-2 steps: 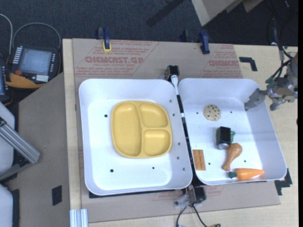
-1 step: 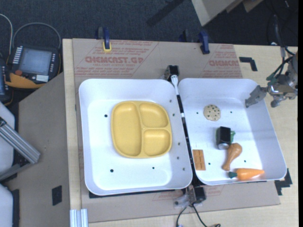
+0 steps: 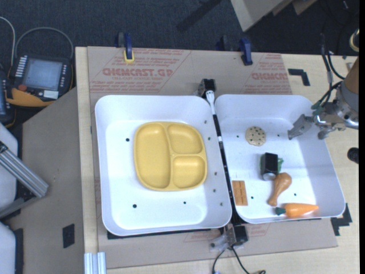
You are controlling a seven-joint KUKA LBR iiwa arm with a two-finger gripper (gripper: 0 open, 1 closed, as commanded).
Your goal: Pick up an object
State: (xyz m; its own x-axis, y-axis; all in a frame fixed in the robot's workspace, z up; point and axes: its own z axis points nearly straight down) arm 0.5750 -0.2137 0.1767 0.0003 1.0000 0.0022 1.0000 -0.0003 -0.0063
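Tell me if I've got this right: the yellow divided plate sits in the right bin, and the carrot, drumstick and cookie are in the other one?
Not quite. The camera view shows the yellow divided plate in the left bin. The carrot, drumstick and cookie are indeed in the other one, the right bin.

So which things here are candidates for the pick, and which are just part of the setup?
Candidates, all in the right bin:
- cookie
- black block
- drumstick
- carrot
- brown wafer

Just there:
- yellow divided plate in the left bin
- handheld controller off the bench

The gripper is over the right bin's far edge.
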